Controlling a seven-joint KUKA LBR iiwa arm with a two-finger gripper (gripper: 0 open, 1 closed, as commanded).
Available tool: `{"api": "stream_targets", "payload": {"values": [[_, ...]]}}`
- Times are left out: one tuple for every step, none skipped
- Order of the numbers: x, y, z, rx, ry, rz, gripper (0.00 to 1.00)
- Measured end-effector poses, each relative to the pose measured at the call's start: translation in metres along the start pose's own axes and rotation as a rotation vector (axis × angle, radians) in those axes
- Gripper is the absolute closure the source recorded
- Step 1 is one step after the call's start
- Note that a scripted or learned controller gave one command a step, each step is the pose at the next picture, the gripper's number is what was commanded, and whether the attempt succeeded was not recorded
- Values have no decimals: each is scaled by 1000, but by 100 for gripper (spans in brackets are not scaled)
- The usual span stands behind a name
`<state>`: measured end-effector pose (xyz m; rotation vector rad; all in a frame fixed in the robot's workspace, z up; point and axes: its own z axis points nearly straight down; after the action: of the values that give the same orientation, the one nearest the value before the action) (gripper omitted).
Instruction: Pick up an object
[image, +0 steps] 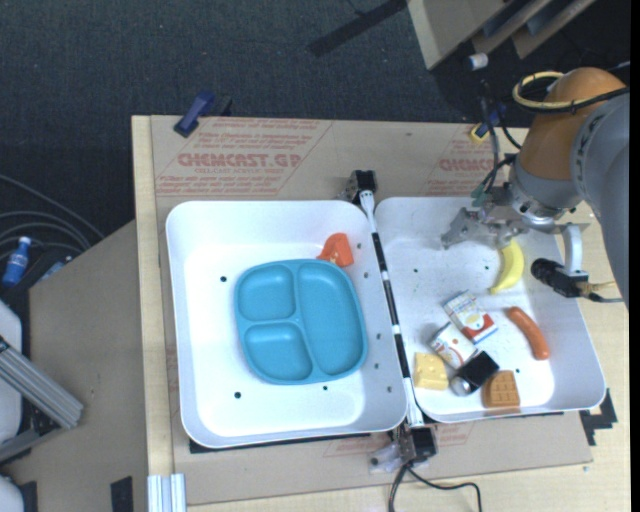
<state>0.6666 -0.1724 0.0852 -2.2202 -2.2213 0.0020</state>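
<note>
My gripper (478, 232) hangs over the back of the right bin (430, 225), open, with nothing between its fingers. A yellow banana (511, 268) lies just to its front right. Further forward in the same bin lie a red sausage (528, 332), a white and red carton (470, 318), a small white packet (452, 345), a yellow cheese wedge (431, 372), a black block (478, 368) and a brown cracker (502, 390).
The left bin (200, 250) bears a blue divided plate (300, 320) and a small orange piece (338, 249) near its back right corner. A black clip (363, 185) sits where the bins meet at the back. The arm's black cable (565, 280) lies by the right bin's right wall.
</note>
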Motion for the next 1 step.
{"api": "stream_targets", "payload": {"values": [[34,0,0,0,2,0,0]]}}
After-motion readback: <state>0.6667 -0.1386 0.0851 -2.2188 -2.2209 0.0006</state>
